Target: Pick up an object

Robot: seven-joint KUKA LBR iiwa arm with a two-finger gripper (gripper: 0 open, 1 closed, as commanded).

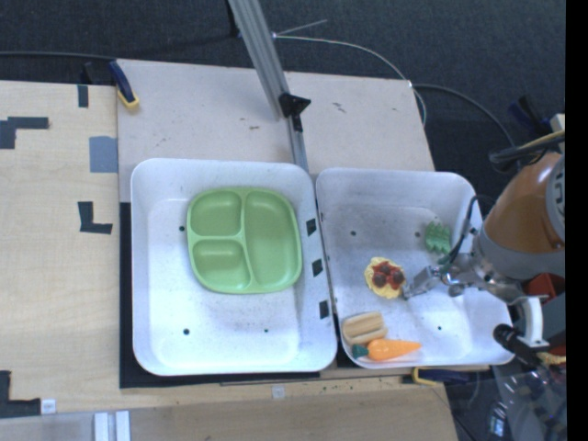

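In the right bin (395,191) lie several toy foods. A yellow round piece with red and dark toppings (385,277) sits near the bin's middle. A green leafy piece (437,238) lies to its upper right. A tan bun (362,325) and an orange carrot (394,348) rest at the front edge. My gripper (415,286) hangs low in the bin just right of the yellow piece, close to its edge. Nothing is visibly held in it. The arm's orange band (524,214) shows at the right.
The left bin (147,274) bears a green divided plate (244,240). A slanted metal pole (266,53) crosses the bench above the bins. Cables run along the bench's far right side.
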